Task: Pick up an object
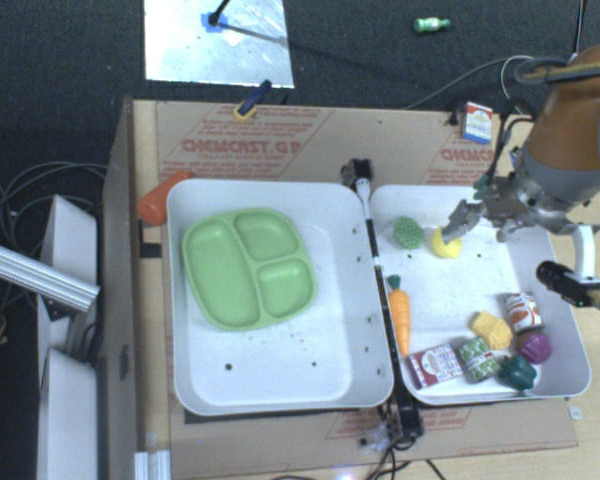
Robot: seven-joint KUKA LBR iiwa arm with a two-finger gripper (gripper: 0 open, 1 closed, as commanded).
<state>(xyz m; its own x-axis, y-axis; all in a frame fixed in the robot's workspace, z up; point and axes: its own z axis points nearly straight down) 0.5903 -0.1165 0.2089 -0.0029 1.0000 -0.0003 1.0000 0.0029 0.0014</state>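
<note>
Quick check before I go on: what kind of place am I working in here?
Most likely a robotics lab bench set up for grasping trials: two white bins side by side on a board, toy food such as a carrot, and loose cables on dark carpet.

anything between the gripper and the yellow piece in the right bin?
Nothing visible. The gripper hangs right over the yellow piece near the back of the right bin. The closest neighbour, a green textured ball, sits apart on the side toward the bin divider, clear of the approach.
</note>
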